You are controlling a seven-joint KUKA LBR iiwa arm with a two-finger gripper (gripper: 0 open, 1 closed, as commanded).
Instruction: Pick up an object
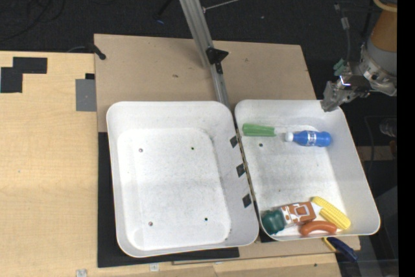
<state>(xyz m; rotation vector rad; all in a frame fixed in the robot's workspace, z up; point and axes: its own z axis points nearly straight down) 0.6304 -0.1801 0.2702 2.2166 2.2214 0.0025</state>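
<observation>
The left bin (170, 178) holds nothing to grasp. The right bin (305, 172) holds a green brush (259, 131) and blue bottle (311, 138) near its far wall, with a teal-capped box (285, 216) and yellow corn (332, 212) crowded at its near corner. The gripper (334, 98) hovers over the far right rim, carrying nothing; its opening cannot be told. The bottle lies apart, so it looks the cleaner target.

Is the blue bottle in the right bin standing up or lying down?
Lying down. The blue bottle rests on its side on the floor of the right bin, its pale neck pointing toward the green piece beside it.
</observation>
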